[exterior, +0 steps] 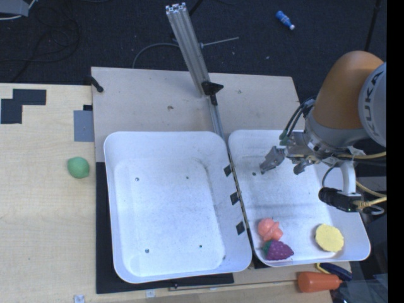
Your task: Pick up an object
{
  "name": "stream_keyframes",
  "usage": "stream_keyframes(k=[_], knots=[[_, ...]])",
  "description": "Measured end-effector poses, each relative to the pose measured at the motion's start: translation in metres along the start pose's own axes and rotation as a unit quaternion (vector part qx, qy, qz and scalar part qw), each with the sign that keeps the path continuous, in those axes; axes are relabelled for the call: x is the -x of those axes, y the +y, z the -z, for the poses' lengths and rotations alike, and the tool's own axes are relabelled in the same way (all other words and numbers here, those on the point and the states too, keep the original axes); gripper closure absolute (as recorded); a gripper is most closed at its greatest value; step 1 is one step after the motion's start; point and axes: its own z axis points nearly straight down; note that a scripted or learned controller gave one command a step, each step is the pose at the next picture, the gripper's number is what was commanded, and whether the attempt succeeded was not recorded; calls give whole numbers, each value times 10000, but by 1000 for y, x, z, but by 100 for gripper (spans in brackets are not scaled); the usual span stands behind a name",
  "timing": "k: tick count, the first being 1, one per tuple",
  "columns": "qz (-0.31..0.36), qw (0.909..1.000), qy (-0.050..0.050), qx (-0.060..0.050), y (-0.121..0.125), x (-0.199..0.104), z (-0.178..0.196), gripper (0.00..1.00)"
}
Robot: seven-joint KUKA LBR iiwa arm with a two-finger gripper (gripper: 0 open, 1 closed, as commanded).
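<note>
Objects for picking lie along the near edge of the right bin (252, 145): we see a pink-orange toy (269, 228), a purple grape-like toy (278, 251) touching it just in front, and a yellow round toy (329, 237) well apart toward the bin's right corner. All three rest on the bin floor, none of them lifted. Above the far half of the same bin we see the gripper (285, 161) hanging over bare white floor, well apart from the three toys. Its fingers (271, 160) stand spread apart with nothing between them. The grey arm (353, 100) with its orange band reaches in from the right, cables trailing beside it. The left bin (120, 145) sits just beside the right one, their rims meeting along a line of black clips. On the wooden bench to the left we find a green ball (78, 167), well apart from both bins. An orange carrot-like toy (319, 281) lies outside the right bin, just in front of its near rim. A slanted aluminium bar (189, 43) rises behind the bins.
</note>
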Motion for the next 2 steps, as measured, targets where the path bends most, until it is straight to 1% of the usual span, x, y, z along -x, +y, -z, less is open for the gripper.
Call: stream_keyframes(k=[1, 2], knots=[[0, 10000, 2, -9, 2, 2, -63, 0], [0, 10000, -2, 20, 3, 2, -109, 0]])
